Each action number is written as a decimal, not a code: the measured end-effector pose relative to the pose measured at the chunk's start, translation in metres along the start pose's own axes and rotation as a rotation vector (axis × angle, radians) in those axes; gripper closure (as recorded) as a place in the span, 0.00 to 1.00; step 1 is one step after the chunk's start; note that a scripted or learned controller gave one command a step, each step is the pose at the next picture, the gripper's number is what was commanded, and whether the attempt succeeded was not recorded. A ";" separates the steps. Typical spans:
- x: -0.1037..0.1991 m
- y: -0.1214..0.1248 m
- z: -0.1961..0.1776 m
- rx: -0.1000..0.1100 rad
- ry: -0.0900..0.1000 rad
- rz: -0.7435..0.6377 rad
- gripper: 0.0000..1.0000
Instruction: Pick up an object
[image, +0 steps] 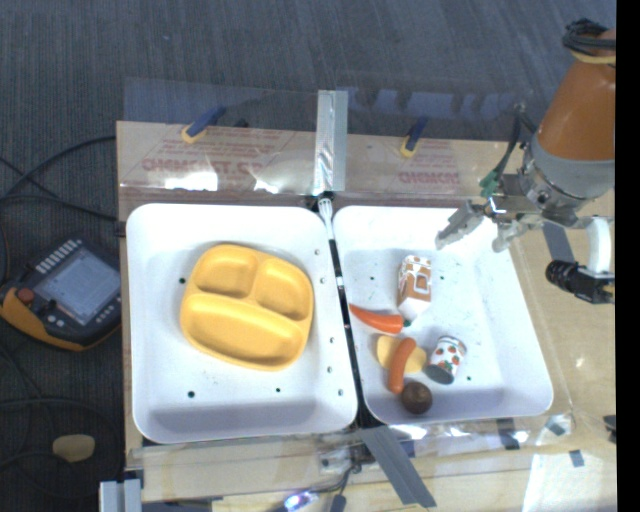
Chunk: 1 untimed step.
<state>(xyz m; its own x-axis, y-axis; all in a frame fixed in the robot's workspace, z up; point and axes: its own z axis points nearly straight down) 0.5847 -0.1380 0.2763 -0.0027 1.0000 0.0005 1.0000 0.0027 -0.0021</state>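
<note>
In the camera view you had the gripper (482, 226) hovering over the far right part of the right bin (520, 345), fingers (456, 226) spread apart and clasping nothing. You could see the objects gathered toward the near left of that bin, all well apart from the fingers. Nearest to the gripper stood a white and orange carton (414, 282), just below and left of it. An orange carrot (377, 319) lay touching the carton's near end, against the bin's left wall. Nearer still lay a sausage (400, 363) over a yellow piece (385, 349), with a small white cup (446, 360) just right of the sausage and a dark round fruit (416, 397) at its near end. Left of the right bin, the left bin (160, 390) held a yellow divided plate (248, 305).
</note>
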 end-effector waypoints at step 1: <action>0.027 -0.019 0.137 0.001 0.000 -0.069 0.00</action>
<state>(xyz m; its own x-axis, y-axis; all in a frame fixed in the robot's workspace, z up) 0.5657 -0.1105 0.1398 -0.0720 0.9974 0.0011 0.9974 0.0720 -0.0032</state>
